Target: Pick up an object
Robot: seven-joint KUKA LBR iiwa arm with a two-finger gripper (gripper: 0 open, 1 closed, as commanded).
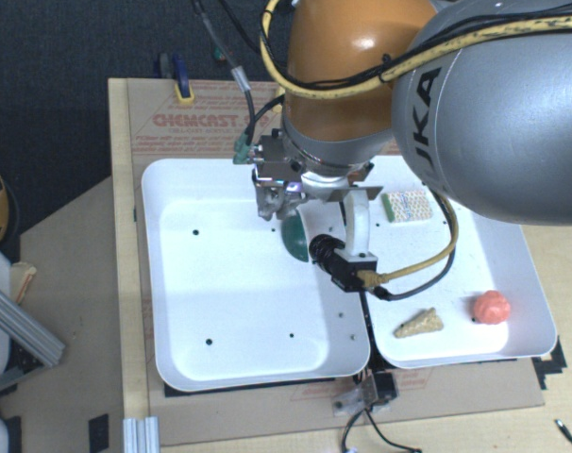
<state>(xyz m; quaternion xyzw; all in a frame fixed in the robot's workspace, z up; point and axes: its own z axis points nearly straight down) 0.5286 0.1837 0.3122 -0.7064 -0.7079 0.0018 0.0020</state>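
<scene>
hand (295, 206) mid-frame over green object (294, 239) | I can't tell its grip | risk: object sits by bin divider (365, 321), may slip

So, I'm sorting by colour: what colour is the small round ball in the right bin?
Pinkish red; the small round ball shows clearly in the camera view.

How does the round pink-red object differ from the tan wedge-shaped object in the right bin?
The round pink-red object is ball-like and brightly coloured; the tan wedge-shaped object is flat, pointed and dull. The pink-red one lies nearer the bin's right edge, the tan one nearer the divider. Both rest loose in the right white bin.
</scene>
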